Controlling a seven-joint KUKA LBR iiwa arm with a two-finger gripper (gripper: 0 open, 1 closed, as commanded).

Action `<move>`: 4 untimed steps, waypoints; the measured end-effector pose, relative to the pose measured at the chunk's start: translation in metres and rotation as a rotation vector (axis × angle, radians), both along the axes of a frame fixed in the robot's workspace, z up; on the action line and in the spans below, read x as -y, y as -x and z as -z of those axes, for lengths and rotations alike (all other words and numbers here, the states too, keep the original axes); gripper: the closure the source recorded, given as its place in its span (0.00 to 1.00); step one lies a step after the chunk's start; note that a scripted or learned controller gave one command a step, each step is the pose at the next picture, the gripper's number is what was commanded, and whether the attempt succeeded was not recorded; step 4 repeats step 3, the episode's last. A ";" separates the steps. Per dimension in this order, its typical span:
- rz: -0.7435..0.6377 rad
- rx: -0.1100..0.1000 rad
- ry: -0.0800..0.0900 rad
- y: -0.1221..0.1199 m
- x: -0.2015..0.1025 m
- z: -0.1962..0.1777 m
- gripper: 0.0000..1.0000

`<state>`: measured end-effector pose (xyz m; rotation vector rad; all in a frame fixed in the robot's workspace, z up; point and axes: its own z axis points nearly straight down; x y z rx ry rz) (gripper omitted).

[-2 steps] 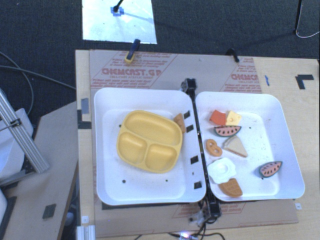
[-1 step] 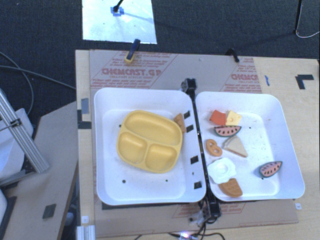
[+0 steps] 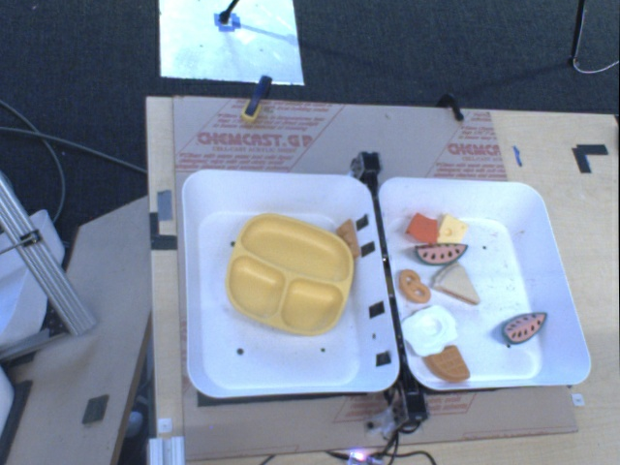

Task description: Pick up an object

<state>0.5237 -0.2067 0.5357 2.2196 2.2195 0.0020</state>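
A: What's seen on the table [image 3: 581,260]?

B: Two white bins, side by side. In the left bin [image 3: 208,356] a yellow divided tray [image 3: 289,272] is laid w/ three compartments, tilted a bit. A small brown food piece [image 3: 349,236] is seen just beside the tray's far right corner, by the bin wall.

A: And the right bin [image 3: 562,356]?

B: Toy food is spread there. At the far side an orange-red block [image 3: 422,227] is set touching a yellow cheese piece [image 3: 451,228]; a watermelon slice [image 3: 441,254] is placed just near of them. A pretzel [image 3: 414,286] is found at the left, a triangular bread slice [image 3: 455,284] beside it. A fried egg [image 3: 429,329] is laid near the front left, w/ a brown toast piece [image 3: 448,364] touching its near edge. A 2nd watermelon slice [image 3: 524,327] is seen well apart, to the right.

A: End effector state?

B: Can't be told from this view.
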 end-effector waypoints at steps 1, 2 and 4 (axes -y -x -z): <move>-0.006 0.002 0.002 -0.032 -0.001 0.000 1.00; -0.001 -0.001 0.000 0.009 0.000 0.001 1.00; -0.006 0.002 0.002 -0.027 -0.001 0.001 1.00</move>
